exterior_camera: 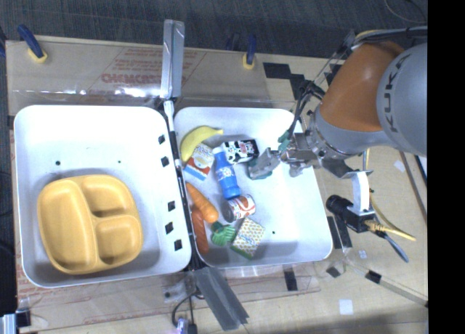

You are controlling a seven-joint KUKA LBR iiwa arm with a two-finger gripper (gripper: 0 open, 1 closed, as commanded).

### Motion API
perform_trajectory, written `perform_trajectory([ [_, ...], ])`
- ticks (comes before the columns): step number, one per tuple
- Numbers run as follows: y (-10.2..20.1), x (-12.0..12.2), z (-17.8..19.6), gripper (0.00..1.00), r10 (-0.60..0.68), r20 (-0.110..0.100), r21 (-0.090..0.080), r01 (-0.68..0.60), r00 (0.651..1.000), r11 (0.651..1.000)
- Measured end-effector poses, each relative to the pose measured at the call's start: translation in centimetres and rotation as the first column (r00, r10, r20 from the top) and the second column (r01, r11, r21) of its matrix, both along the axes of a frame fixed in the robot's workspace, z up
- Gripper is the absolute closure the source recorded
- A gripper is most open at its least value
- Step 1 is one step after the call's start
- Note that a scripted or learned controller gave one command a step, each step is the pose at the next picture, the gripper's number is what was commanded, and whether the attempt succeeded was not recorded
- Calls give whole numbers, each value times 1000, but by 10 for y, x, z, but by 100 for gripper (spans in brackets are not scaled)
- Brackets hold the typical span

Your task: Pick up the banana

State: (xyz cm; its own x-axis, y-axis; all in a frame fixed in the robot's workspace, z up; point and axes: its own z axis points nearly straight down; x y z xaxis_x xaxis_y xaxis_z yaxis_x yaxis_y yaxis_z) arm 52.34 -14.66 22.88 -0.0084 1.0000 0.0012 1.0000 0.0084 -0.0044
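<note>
Banana [197,139], yellow and curved, sits at right white bin's [305,213] far-left corner beside blue bottle [226,177], carrots [201,209]. Left bin [43,118] holds yellow compartment tray [89,221]. I can't tell gripper [263,165] state.

banana [197,139] top-left of rt bin | gripper [263,165] nr centre, apart | yellow tray [87,220] lt bin

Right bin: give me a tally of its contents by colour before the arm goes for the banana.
Yellow: 1, the banana
Orange: 2, the carrots
Blue: 1, the bottle
Black and white: 1, the carton
Red and silver: 1, the can
Green: 1, small item
Multicoloured: 2, the boxes
Total: 9 in the right bin
</note>
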Motion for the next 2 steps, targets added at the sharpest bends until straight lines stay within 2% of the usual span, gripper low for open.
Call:
perform_trajectory([
  [1,15,67,-128,0,176,1,0,-176,984,984],
  [2,33,119,-130,0,322,-32,3,-322,946,947],
])
